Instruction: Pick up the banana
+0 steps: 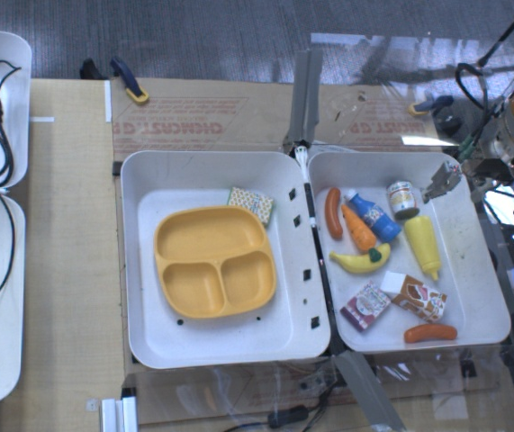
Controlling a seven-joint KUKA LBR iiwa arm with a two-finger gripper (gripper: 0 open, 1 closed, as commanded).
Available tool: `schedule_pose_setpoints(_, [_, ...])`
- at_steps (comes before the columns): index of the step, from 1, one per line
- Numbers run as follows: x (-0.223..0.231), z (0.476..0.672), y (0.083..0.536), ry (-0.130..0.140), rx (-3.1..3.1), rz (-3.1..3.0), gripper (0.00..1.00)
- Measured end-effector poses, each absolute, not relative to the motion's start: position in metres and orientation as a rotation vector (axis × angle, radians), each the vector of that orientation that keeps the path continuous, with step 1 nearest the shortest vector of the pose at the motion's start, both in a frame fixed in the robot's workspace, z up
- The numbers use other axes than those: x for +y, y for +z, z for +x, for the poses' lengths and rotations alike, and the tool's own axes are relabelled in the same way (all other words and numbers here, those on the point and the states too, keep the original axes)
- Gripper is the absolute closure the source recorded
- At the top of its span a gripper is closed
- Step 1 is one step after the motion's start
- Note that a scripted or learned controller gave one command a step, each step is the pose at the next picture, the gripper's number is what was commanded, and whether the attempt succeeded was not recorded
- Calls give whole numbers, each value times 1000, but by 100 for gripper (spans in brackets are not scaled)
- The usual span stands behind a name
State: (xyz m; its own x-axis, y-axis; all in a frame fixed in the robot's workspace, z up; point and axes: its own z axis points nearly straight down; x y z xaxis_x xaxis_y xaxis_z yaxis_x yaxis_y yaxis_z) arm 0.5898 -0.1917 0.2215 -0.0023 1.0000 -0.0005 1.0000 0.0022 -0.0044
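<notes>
— Left bin [139,268]? 
— Holds a yellow divided plate [214,261], with a small patterned sponge [251,202] touching its far rim.
— Right bin [482,268]? 
— Crowded. Banana [361,259] near the middle, lying flat, just below a carrot [358,229] and a blue bottle [374,218]. Yellow bottle [424,245] to its right, small can [401,198] beyond, two sausages [333,212], two small cartons [365,305].
— Gripper [440,183]? 
— Over the far right corner, well apart from the banana, near the can.
</notes>
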Motion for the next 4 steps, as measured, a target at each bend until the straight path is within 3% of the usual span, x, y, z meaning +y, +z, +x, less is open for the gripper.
schedule_pose_setpoints(1, [-213,592,102,-9,-2166,-2269,0])
schedule_pose_setpoints(2, [-218,590,107,5,-2162,-2274,100])
schedule_pose_setpoints(3, [-136,598,177,5,-2086,-2346,100])
schedule_pose_setpoints(4, [-84,618,210,7,-1879,-2516,100])
